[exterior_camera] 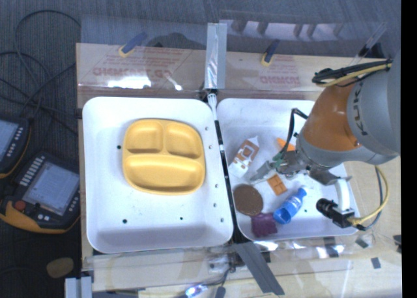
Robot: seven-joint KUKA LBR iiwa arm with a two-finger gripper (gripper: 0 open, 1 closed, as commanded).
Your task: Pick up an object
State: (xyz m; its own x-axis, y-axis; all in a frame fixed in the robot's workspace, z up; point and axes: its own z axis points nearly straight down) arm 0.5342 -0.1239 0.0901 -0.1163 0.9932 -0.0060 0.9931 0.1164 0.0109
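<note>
Purple block (pixel 264 225) sitting at right bin's (pixel 229 160) near edge, blue bottle (pixel 289 205) beside it. Gripper (pixel 281 167) hovering over orange piece (pixel 277 184); grip state unclear. Nothing lifted yet.

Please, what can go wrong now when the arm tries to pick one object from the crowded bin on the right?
The gripper is low among tightly packed items: the orange block, blue bottle and white packet lie close together, so it may close on two things or push one aside.

The brown disc looks flat, so the fingers could slip over it.

The purple object sits against the right bin wall, leaving little room.
</note>
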